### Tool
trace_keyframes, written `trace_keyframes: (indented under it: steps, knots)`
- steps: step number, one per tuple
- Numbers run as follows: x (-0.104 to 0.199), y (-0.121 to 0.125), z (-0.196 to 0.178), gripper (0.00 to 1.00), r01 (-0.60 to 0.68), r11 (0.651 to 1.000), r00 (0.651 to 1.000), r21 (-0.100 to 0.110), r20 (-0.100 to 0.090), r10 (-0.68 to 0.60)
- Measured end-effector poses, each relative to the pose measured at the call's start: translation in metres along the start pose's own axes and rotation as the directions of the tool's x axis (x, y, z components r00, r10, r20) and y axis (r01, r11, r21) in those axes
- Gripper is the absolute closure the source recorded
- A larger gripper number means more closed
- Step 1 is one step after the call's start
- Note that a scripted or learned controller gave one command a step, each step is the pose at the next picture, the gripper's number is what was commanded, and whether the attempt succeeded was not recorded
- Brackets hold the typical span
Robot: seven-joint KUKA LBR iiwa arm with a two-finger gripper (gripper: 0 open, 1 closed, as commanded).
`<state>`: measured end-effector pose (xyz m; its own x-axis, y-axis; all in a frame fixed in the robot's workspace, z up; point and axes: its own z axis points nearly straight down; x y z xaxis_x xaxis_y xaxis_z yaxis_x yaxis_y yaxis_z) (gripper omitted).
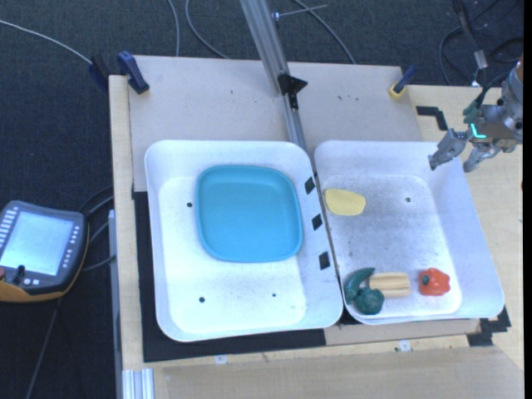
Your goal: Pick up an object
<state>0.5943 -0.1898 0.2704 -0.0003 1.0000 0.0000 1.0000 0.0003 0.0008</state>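
Observation:
My gripper [458, 158] hangs over the far right rim of the right bin [474, 223], its two fingers spread open with nothing between them. On the floor of that bin lie a yellow piece [344, 202] near the left wall, and along the near wall a dark green piece [363, 290], a tan block [391, 284] and a red pepper-like piece [433, 282]. All of them lie well below and left of the gripper.
The left bin [166, 248] holds a blue plate [248, 213]. A metal pole [266, 36] slants down between the bins. Clamps sit at the bench's back corners, and a teach pendant [37, 248] lies at the far left.

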Motion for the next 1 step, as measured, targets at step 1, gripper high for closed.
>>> trace_keyframes:
  steps: [1]
  knots:
    - [0.0, 0.0, 0.0001, 0.0, 0.0, 1.0, 1.0, 0.0, 0.0, 0.0]
